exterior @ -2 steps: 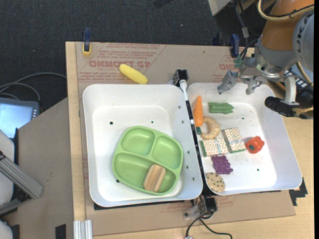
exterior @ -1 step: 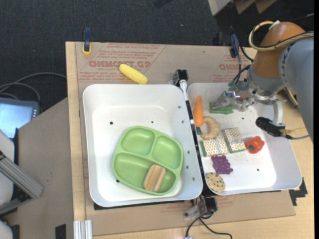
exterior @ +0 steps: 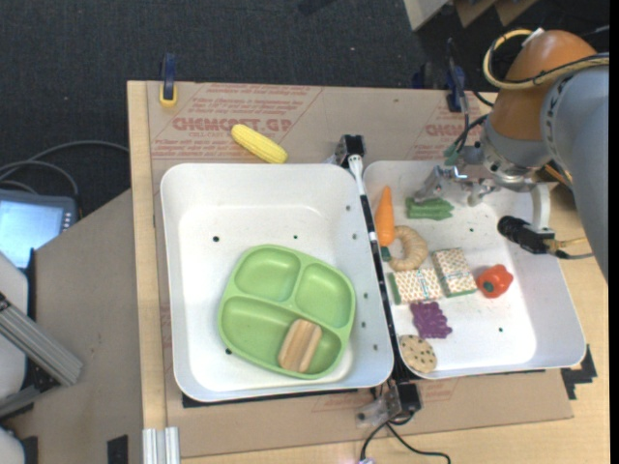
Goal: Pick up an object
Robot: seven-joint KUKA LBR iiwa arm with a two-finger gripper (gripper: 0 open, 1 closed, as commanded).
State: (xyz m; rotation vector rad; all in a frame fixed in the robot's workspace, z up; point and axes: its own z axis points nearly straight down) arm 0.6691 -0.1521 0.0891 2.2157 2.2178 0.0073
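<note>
Green pea pod [exterior: 429, 208] sat right under the gripper [exterior: 455, 184] in the right bin [exterior: 542, 341], grip state impossible to tell, best dropped straight down, clear of the carrot [exterior: 385, 215].

Bench top is a flat brown cardboard-like board [exterior: 145, 259] with faded red print along the far edge. Two shallow white plastic bins sit directly on it, side by side, touching along their inner edges: left bin [exterior: 193, 211] bigger, right bin [exterior: 542, 336] a bit smaller. A yellow toy corn cob [exterior: 258, 144] lies on the bare board just beyond the left bin's far rim, tilted. Blue clamps grip the board's far edge, one at the left corner [exterior: 169, 77] and one toward the right [exterior: 454, 87]. A small black fitting [exterior: 350, 149] sits at the far end of the seam between the bins, another [exterior: 401, 397] at the near end.
</note>
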